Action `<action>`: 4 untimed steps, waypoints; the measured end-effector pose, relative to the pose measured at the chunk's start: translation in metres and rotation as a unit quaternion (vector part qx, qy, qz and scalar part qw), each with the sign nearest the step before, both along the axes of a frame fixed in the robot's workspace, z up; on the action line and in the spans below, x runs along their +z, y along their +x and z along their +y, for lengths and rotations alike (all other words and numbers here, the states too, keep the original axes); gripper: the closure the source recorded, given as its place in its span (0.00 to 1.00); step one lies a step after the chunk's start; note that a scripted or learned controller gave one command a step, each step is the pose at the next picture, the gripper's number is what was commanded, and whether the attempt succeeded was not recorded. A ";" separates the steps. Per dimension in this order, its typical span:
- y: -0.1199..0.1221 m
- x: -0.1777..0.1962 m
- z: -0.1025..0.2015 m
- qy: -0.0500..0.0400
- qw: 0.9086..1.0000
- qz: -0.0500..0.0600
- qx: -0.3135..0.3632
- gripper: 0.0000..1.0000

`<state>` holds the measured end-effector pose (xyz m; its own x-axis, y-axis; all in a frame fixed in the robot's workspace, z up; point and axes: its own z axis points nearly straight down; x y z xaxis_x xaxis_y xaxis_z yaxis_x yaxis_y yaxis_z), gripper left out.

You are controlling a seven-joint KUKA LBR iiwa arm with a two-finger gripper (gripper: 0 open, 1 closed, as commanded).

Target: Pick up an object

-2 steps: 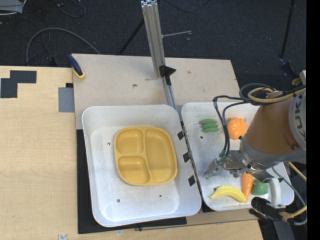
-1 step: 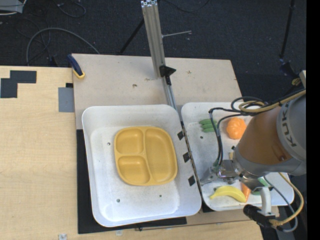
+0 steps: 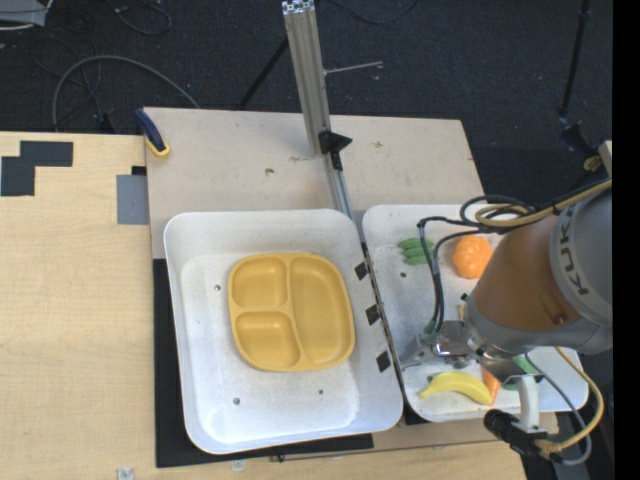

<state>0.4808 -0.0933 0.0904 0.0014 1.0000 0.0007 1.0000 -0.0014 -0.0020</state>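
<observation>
The grey arm [image 3: 540, 278] is reaching over the right bin [image 3: 385, 268], hiding its pincer, so I cannot tell the grip. A yellow divided plate [image 3: 292, 310] is lying in the left bin [image 3: 200, 268]. At the arm's six o'clock a banana [image 3: 458, 387] is resting; at eleven o'clock, an orange [image 3: 471, 256].

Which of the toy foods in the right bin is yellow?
The banana, lying at the near edge of the right bin; the round fruit is orange and the pod green.

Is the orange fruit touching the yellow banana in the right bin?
Apart. The camera view shows the orange fruit near the right bin's far end and the yellow banana near its front edge, with the arm's body between them.
</observation>
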 end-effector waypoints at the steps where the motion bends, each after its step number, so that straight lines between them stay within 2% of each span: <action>1: 0.001 0.010 -0.001 0.000 1.000 -0.001 -0.003 1.00; 2: 0.001 0.063 -0.013 0.000 1.000 -0.001 -0.002 1.00; 4: -0.002 0.146 -0.016 0.000 1.000 -0.001 0.001 1.00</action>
